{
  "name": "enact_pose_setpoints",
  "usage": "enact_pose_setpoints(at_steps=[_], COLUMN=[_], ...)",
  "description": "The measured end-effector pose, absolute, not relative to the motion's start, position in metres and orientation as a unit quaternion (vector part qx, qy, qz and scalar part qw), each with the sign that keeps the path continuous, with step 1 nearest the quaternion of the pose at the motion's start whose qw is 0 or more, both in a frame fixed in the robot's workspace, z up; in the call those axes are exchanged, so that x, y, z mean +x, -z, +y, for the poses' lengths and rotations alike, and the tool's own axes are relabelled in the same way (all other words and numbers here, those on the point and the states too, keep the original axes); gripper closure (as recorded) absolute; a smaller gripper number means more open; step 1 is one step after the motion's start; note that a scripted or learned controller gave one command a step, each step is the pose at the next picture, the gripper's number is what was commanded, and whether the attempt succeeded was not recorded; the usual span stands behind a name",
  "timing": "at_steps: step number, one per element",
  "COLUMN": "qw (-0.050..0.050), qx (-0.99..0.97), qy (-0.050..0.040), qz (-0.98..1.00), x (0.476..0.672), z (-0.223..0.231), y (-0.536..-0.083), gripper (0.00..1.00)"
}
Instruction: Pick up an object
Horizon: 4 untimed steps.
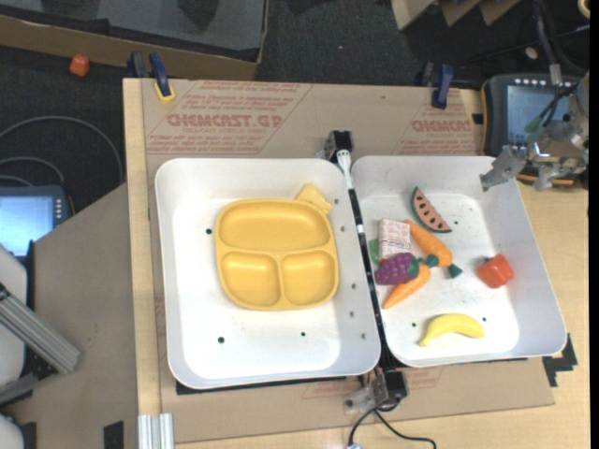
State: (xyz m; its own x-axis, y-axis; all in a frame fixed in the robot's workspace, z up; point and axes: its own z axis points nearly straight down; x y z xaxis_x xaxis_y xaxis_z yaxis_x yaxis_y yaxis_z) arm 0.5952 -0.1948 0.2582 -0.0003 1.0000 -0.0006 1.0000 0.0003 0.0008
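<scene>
Off at the right edge, the gripper (pixel 501 168) hangs over the right bin's (pixel 533 330) far corner, carrying nothing; I cannot tell how it is set. That bin holds a watermelon slice (pixel 429 209), a small carton (pixel 394 235), two carrots (pixel 430 243), grapes (pixel 396 268), a red pepper (pixel 496 270) and a banana (pixel 451 327). Next door, the left bin (pixel 182 325) holds a yellow divided tray (pixel 277 253) with a yellow piece (pixel 314 196) just behind it.
</scene>
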Motion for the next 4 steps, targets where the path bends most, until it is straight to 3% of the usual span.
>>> enact_pose_setpoints(at_steps=[1,2,3,4], qw=[-0.003,-0.003,0.001,0.000], qx=[0.705,0.708,0.708,0.708], qy=[0.0013,0.0013,-0.0006,-0.0003], qz=[0.709,0.707,0.707,0.707], x=[0.656,0.621,0.623,0.623], z=[-0.166,-0.156,-0.157,-0.157], y=[-0.109,-0.083,-0.095,-0.095], gripper=[0.00,0.00,1.00,0.00])
